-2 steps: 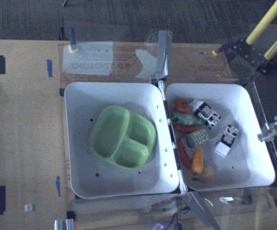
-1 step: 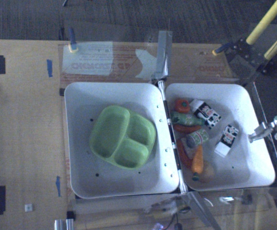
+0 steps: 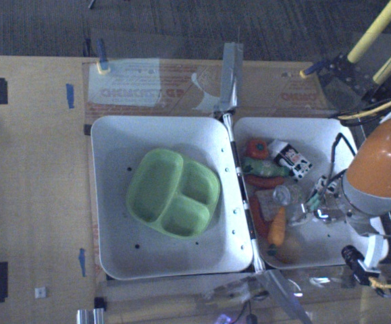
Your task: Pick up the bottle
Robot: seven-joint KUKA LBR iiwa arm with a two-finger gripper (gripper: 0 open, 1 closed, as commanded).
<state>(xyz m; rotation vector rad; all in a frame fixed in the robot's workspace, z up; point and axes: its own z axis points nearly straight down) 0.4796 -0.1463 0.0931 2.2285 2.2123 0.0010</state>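
The bottle (image 3: 274, 200) is clear plastic and lies on its side in the left half of the right bin (image 3: 330, 248), among other small items. My gripper (image 3: 315, 202) is low inside that bin, just right of the bottle. Its metal parts and cables crowd together there. I cannot make out the bottle between them. The arm's orange band (image 3: 382, 160) hangs over the bin's right edge.
Around the bottle lie a red tomato (image 3: 256, 147), a black-and-white pack (image 3: 292, 159), a green piece (image 3: 266, 169), a red chili (image 3: 263, 181) and an orange carrot (image 3: 277, 227). The left bin (image 3: 114, 248) holds a green divided plate (image 3: 173, 193).
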